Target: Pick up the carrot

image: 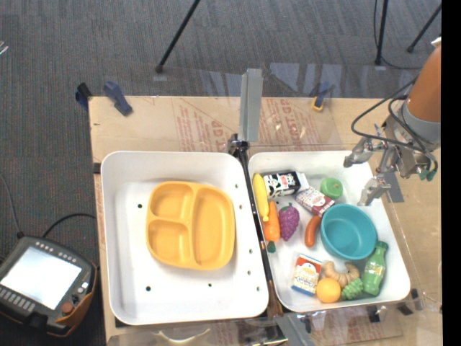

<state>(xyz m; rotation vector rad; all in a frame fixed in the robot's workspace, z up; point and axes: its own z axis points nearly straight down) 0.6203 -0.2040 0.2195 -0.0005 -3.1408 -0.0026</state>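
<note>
The carrot (271,225) lay at the left wall of the right bin (400,254), lower middle of the frame, pressed between the banana (259,192) and the grapes (288,220). A finger could hit the wall or catch the grapes. Further back, at upper right, the gripper (369,175) hung released, grasping nothing.

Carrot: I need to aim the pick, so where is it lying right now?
The carrot lies along the right bin's left wall, just below the banana and beside the purple grapes.
</note>
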